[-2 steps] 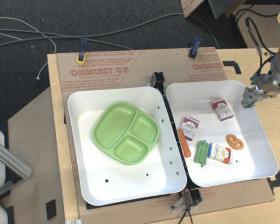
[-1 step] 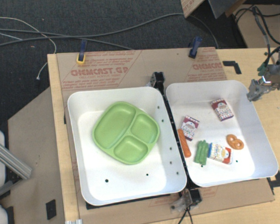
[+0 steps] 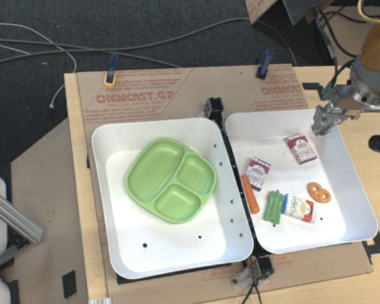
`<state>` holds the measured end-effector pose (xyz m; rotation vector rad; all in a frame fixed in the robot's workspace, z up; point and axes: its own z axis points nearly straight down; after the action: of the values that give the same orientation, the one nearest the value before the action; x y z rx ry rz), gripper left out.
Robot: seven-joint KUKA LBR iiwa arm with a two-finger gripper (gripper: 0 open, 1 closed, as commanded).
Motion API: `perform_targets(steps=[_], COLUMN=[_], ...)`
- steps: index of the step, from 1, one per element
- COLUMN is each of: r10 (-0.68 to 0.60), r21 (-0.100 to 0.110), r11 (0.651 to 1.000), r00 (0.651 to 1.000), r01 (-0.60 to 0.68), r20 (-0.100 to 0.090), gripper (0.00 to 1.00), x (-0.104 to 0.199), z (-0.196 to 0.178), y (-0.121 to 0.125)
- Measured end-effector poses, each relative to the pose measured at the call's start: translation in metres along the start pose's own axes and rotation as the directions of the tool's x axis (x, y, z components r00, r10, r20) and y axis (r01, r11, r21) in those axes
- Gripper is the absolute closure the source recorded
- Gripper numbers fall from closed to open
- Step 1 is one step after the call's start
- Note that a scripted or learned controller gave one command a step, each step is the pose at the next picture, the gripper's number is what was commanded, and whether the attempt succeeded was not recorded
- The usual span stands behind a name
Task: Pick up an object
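The right bin (image 3: 348, 225) holds several small items: a red and white carton (image 3: 301, 148) near its far side, a second small carton (image 3: 257, 173) toward the left, an orange carrot (image 3: 250, 194) along the left wall, a green and white packet (image 3: 287, 207) and a pretzel (image 3: 319, 192). My gripper (image 3: 325, 119) hangs over the far right rim of this bin, up and to the right of the red and white carton. Nothing is seen between its fingers.
The left bin (image 3: 119, 249) holds a green three-compartment plate (image 3: 171, 179). A black divider clamp (image 3: 214, 106) sits between the bins at the far side. Blue clips (image 3: 111, 64) hold the cardboard sheet. Cables and a box lie beyond the bench.
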<state>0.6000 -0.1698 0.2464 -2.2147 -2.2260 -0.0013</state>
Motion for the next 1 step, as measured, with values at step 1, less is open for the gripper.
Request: perform_targets(steps=[1], r10=[-0.001], r21=[0.002], r11=[1.000], r00=[1.000], r01=[0.001], r20=[-0.001], gripper=[1.00], x=[0.0513], z=[0.0132], y=[0.0038])
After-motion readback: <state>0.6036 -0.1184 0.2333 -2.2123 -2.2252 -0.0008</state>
